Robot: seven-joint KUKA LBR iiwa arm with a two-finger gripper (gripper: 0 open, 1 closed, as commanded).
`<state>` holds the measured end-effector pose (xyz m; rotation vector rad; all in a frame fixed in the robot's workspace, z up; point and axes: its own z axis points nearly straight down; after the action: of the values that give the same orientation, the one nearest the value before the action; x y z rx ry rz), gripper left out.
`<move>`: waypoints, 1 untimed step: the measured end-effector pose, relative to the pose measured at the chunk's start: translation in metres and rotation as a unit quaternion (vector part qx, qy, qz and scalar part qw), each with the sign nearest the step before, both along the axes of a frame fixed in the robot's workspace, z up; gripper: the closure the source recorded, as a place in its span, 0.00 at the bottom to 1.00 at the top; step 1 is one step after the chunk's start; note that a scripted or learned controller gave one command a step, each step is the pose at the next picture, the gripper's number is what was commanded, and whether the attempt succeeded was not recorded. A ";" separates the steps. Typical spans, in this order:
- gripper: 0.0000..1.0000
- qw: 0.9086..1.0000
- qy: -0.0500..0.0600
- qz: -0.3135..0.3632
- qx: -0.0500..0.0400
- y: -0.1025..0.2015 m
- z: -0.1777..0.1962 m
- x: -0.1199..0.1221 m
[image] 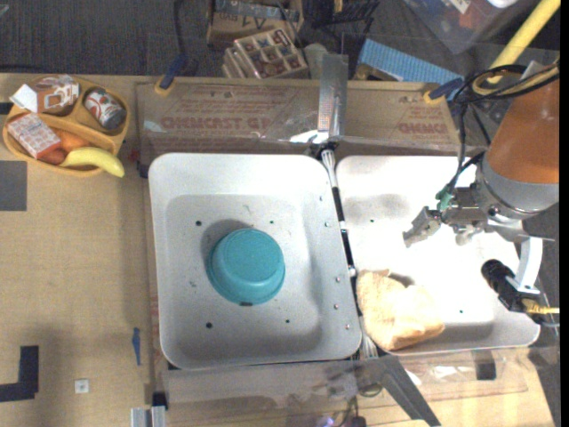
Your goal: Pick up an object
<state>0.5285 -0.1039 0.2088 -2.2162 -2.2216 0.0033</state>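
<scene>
A teal bowl (246,266) lies upside down near the middle of the left bin (178,194). A tan, bread-like lump (397,313) rests in the near left corner of the right bin (391,185). My gripper (428,221) hangs over the middle of the right bin, up and to the right of the tan lump and well apart from it. It is open, with nothing between its fingers.
A yellow tray (27,154) with a banana (95,159) and other toy food sits on the bench at the far left. A metal divider (339,216) separates the two bins. Cardboard (240,118) lines the bins' far side.
</scene>
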 end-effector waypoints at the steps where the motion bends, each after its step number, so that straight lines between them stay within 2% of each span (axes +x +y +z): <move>1: 0.00 0.994 -0.002 -0.106 -0.001 -0.021 -0.025 0.051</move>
<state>0.5795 -0.1247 0.1842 -2.4413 -1.9776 0.0014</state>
